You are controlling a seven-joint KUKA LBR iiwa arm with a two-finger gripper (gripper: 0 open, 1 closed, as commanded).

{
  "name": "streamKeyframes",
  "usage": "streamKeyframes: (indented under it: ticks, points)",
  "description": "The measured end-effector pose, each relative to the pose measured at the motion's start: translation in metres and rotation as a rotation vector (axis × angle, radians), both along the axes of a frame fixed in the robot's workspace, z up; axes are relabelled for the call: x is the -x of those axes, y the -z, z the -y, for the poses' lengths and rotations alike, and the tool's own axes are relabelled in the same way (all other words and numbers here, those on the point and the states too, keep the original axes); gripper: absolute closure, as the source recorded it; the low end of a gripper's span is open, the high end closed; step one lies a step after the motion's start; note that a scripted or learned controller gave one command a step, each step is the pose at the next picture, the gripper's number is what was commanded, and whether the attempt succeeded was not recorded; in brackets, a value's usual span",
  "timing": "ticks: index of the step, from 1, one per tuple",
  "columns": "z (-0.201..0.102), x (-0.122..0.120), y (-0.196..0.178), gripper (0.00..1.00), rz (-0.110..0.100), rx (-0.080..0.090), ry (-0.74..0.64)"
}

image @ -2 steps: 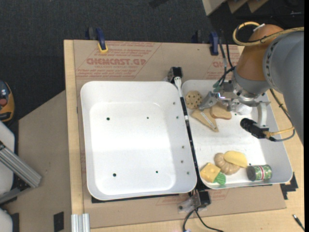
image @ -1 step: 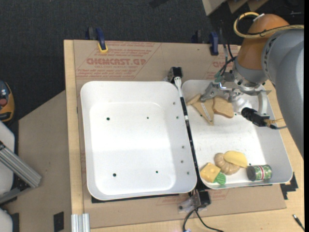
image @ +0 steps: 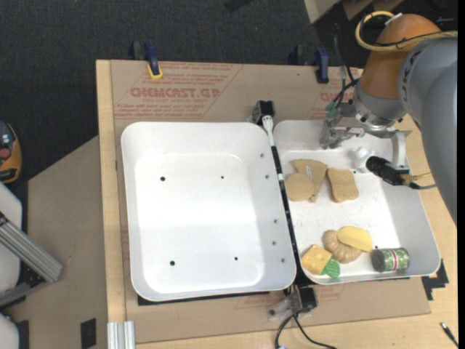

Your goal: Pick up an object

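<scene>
Objects for picking all lie in the right bin (image: pixel 418 224), none of them lifted.

The cardboard sheet (image: pixel 218 86) with red print lies under the right bin and reaches past it on every side. The left bin (image: pixel 145 195) touches the right bin's left wall and has only a few dark dots on its floor. The arm (image: pixel 429 71), grey with an orange band, leans over the right bin's far right corner. Its gripper (image: pixel 336 134) hangs low over the far end of the right bin, near the rim, with nothing seen in its grasp. Whether it is released or clenched cannot be told from this angle.

Near the middle of the right bin, by its left wall, lie two tan slabs: the left slab (image: pixel 301 179) and, just beside it, the right slab (image: pixel 342 184). At the near end of the right bin sits a close cluster. It is made up of a yellow oval (image: pixel 355 236), a tan lumpy piece (image: pixel 340 248) touching it, a yellow wedge (image: pixel 314 259) and a small green piece (image: pixel 332 270) at the wedge's edge. A green can (image: pixel 391 259) lies on its side just right of the cluster, in the near right corner. A blue clamp (image: pixel 320 60) grips the sheet's far edge beyond the right bin.
</scene>
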State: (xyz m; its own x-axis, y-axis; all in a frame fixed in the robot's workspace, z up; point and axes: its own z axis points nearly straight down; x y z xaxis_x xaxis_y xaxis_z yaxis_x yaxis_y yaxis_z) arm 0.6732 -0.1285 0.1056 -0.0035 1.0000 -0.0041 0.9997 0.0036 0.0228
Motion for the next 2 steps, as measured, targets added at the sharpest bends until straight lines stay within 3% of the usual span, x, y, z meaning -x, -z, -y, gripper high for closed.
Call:
streamKeyframes:
  ticks: [1, 2]
  points:
    - [0.0, 0.001, 0.003, 0.0, -0.005, -0.001, 0.0]
    - [0.005, 0.044, 0.015, 0.0, -0.01, -0.004, 0.006]
